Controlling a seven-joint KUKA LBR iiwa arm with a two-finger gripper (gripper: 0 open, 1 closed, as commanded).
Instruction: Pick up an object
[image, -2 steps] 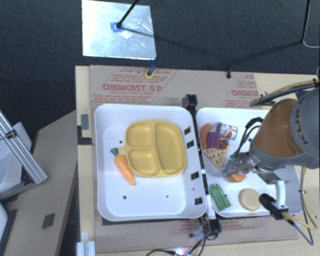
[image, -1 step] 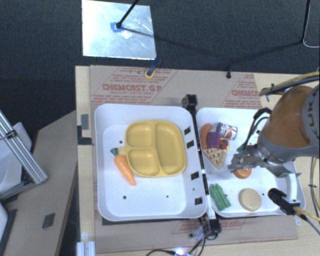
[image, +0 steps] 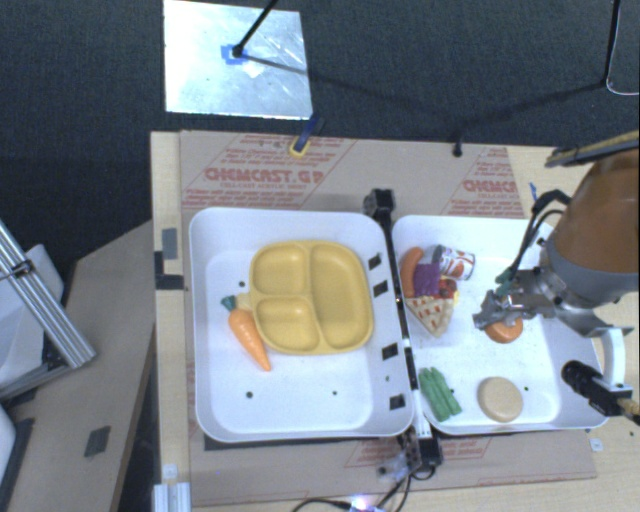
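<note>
1. The gripper (image: 497, 318) is hanging over the right bin (image: 470, 415); whether it is spread, I cannot tell.
2. The orange object (image: 506, 332) is lying just under it, at 3 o'clock from the waffle slice (image: 432, 315).

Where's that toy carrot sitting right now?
The carrot lies in the left bin, just beside the left edge of the yellow divided plate, its green top pointing up-left and its tip down-right.

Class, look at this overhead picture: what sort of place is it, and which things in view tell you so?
Probably a robotics lab test bench, not a kitchen: a robot arm reaches over two white bins holding toy food, such as a plastic carrot and a yellow divided plate.
</note>
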